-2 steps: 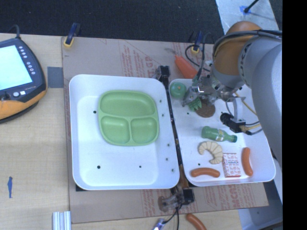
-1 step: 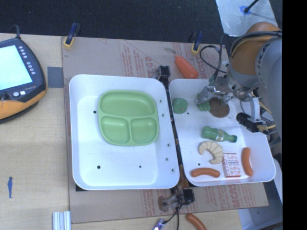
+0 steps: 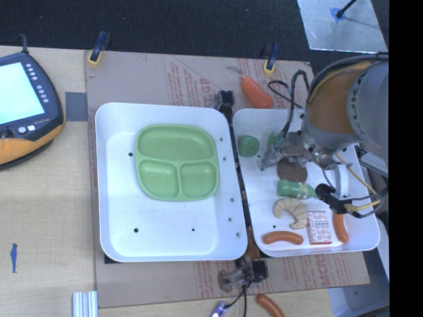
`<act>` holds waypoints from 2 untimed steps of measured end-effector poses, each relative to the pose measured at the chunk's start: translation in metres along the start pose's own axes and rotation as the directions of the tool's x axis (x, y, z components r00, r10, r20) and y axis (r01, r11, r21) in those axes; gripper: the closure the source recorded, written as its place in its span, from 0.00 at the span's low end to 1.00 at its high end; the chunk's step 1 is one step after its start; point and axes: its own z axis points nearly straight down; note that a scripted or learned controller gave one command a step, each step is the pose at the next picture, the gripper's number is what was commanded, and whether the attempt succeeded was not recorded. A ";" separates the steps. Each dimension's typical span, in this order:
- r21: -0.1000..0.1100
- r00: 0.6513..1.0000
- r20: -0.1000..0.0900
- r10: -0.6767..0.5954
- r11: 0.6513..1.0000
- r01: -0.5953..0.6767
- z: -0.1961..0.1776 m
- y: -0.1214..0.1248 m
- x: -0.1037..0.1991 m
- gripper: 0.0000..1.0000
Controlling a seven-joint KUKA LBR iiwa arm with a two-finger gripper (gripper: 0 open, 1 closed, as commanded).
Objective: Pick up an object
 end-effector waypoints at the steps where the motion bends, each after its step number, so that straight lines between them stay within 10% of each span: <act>1: 0.000 1.000 0.003 0.000 1.000 0.000 -0.011 0.001 -0.002 1.00; 2: -0.008 1.000 0.003 0.003 1.000 -0.003 -0.002 0.000 -0.077 1.00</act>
